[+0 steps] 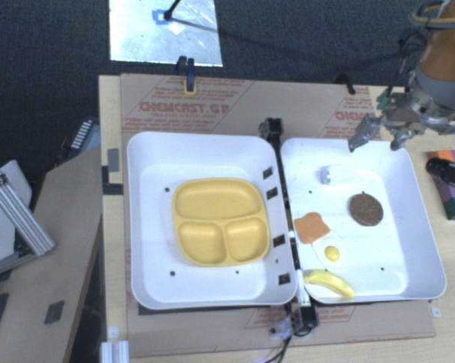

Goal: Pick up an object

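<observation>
1. The toy banana (329, 283) lies at the right bin's (420, 225) near edge; it looks light, stiff and slick, best pinched across its middle.
2. Beyond it sit a small yellow piece (331, 253), an orange slice (312, 227) and a flat brown patty (366, 209).
3. A small pale object (326, 175) lies farther back.
4. The gripper (383, 131) hovers over the far rim, jaws spread and empty.

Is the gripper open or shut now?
Open: the gripper hangs over the right bin's far rim, its two fingers spread, nothing between them.
</observation>
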Robot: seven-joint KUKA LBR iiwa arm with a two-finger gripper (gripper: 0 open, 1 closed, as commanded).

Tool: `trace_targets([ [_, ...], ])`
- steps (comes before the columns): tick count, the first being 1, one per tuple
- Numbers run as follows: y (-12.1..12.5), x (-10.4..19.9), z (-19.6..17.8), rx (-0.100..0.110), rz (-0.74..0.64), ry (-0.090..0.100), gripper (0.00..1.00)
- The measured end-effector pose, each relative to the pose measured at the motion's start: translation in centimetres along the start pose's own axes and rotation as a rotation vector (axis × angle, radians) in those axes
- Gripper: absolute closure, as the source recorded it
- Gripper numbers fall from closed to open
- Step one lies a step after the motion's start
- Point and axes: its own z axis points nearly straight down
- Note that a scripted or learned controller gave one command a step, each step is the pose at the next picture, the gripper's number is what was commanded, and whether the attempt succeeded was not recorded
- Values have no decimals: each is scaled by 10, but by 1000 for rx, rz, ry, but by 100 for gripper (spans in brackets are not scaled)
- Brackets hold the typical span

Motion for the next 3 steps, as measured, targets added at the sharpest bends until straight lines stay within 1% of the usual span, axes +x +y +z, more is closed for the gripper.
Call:
trace_targets([
  [1, 2, 0, -8, -12, -2, -2, 0],
  [2, -8, -1, 43, -8, 0, -1, 0],
  [3, -10, -8, 88, -10, 0, -1, 0],
])
